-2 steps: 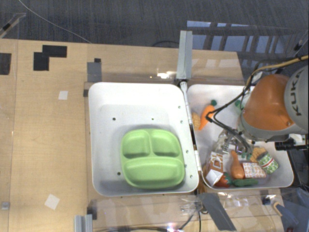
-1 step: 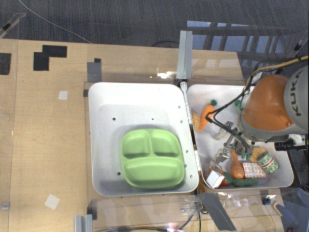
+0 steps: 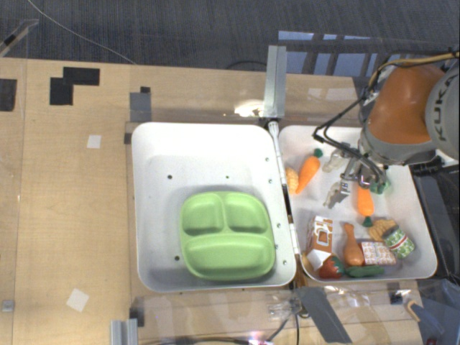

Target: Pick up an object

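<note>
Metal two-finger claw (image 3: 343, 185), grip state not discernible, poised in right white bin (image 3: 424, 214) between two orange plastic carrots (image 3: 308, 172); risk of closing on nothing

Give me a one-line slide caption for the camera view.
KUKA arm's end effector hovers over toy food in the right bin, beside a carrot; green divided tray sits in the left bin.

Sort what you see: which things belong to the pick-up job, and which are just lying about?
Job:
hand, over the right bin
carrot
second carrot
drumstick
small can

Lying about:
green divided plate in the left bin
black patches on the bench
</note>
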Controlling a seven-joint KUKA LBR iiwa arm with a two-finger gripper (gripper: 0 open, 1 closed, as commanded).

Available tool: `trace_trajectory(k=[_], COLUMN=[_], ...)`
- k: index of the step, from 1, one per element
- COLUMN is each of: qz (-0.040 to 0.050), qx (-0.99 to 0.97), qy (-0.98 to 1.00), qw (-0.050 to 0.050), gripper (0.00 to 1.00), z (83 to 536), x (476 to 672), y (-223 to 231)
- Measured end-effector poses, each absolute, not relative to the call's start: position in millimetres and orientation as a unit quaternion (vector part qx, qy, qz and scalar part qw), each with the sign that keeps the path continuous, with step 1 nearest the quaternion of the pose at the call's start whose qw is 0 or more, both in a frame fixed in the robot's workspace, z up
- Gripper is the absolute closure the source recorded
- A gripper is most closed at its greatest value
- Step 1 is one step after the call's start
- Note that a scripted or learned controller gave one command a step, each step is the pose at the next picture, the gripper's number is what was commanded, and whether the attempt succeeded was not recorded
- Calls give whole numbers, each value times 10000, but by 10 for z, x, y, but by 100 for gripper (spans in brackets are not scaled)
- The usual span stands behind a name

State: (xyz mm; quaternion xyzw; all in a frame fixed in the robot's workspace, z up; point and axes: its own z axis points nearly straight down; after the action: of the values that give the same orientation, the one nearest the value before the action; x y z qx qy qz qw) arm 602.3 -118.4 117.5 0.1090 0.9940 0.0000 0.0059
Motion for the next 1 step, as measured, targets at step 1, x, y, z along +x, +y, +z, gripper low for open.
trace_trajectory(k=[1], qz=[4], qx=[2139], qy=[9769], qw=[32], gripper=[0], z=[932], x=[5382], y=[-1343])
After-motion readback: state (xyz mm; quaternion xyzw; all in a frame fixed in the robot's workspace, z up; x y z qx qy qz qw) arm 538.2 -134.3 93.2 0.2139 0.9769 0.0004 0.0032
